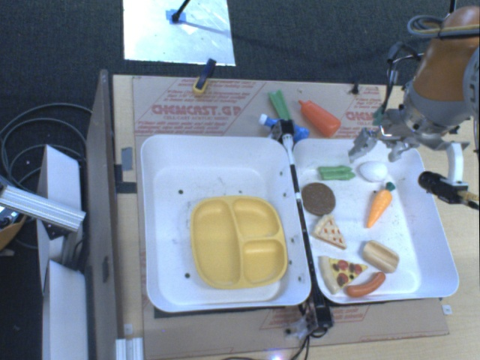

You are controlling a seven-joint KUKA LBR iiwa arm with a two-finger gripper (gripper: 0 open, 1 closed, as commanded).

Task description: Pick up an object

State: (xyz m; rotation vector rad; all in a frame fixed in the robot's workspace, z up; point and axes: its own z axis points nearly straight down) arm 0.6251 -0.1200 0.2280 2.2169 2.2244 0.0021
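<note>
We see the gripper (379,142) above the right bin (439,257) at 12 o'clock | fingers spread, holding nothing | white egg (372,171) just below.

I see the hand (379,142) over the right bin's (435,235) top edge, just above the white egg (373,171) and green bean pod (335,173). Also in the R bin: carrot (379,206), brown cookie (318,198), sandwich wedge (329,232), pizza slice (339,271), bun (380,256), sausage (364,284). L bin (169,171) holds a yellow divided tray (238,241). An orange pepper (319,118) lies on the tabletop behind the bins.
</note>
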